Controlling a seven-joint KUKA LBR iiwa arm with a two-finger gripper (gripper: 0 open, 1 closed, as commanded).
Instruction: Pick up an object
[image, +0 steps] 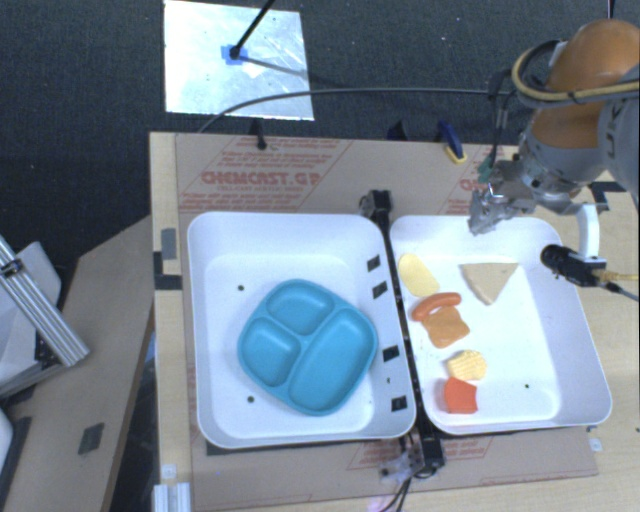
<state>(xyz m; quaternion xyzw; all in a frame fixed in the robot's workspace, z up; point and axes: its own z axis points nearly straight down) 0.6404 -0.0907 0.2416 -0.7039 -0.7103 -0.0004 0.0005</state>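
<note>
My gripper (486, 220) hangs over the far edge of the right bin (570, 330), above and apart from the food pieces. Nothing shows between its tips. In that bin lie a pale wedge of cheese or bread (488, 279), a yellow oval piece (418, 273), a red-orange sausage (436, 304), an orange slab (446, 327), a yellow crinkled chip (466, 365) and a red-orange block (460, 396). The wedge is the piece nearest the gripper, just below it in the view.
The left bin (220, 260) holds a blue sectioned plate (306, 346). A black divider with clips (393, 310) runs between the bins. A black cylindrical part (566, 262) juts over the right bin's right side. A shiny sheet (238, 60) lies on the floor at the back.
</note>
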